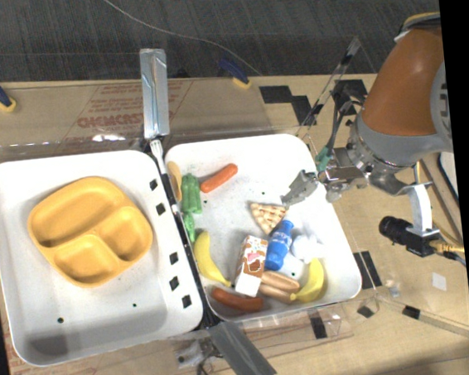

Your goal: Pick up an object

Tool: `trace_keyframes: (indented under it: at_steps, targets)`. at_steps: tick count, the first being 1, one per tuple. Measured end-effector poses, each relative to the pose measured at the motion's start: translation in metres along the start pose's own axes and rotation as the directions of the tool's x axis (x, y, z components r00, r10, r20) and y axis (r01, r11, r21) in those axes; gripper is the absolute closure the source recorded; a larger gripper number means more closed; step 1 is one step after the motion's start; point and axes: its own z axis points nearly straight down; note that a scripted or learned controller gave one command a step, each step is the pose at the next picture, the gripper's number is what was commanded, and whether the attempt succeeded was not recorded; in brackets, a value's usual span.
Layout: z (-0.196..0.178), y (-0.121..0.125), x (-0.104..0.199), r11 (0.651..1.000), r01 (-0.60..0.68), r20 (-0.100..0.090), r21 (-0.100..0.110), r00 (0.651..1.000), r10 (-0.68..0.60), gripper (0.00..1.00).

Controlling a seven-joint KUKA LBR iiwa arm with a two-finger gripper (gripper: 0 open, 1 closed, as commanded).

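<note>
1. Waffle wedge (268, 214) lying flat in right bin (214, 155), just below-left of pincer (299, 187).
2. Pincer empty (spread impossible to tell from above).
3. Best lowered straight over the wedge, clear of blue bottle (279, 246).

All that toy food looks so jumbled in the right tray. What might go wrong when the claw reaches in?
The gripper hovers by the right white bin's far rim and might clip it descending. Below, the blue bottle, small carton and yellow banana lie touching, so it may pinch two things or nudge them apart.
</note>
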Motion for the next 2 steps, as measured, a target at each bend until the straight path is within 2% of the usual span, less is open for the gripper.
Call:
trace_keyframes:
  at_steps: [1, 2]
  targets:
    - [0.13, 0.001, -0.04, 1.0, -0.018, -0.003, 0.01, 1.0, 0.018, 0.0]
    - [0.116, 0.004, -0.04, 1.0, -0.013, -0.001, 0.003, 1.0, 0.013, 1.0]
